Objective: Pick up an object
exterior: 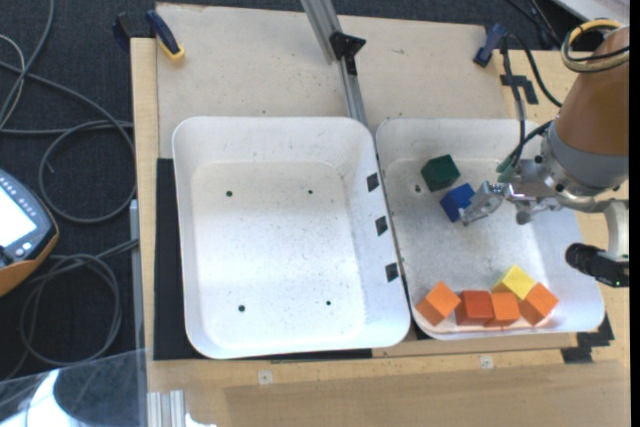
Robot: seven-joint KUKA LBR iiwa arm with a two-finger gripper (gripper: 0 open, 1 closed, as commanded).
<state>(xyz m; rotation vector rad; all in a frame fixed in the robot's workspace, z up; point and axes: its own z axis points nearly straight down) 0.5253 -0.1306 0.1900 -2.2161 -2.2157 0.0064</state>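
Looks like the approach step to me: the gripper (484, 202) is low in the right bin (400, 140), right beside the blue cube (457, 202) with the green cube (439, 172) just behind. Can't tell how the jaws are set from this angle. Next it needs to straddle the blue one and squeeze.

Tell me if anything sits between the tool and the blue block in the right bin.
Nothing visible does. The tool is right beside the blue block, on its right side. The green block sits just behind the blue one, off that line.
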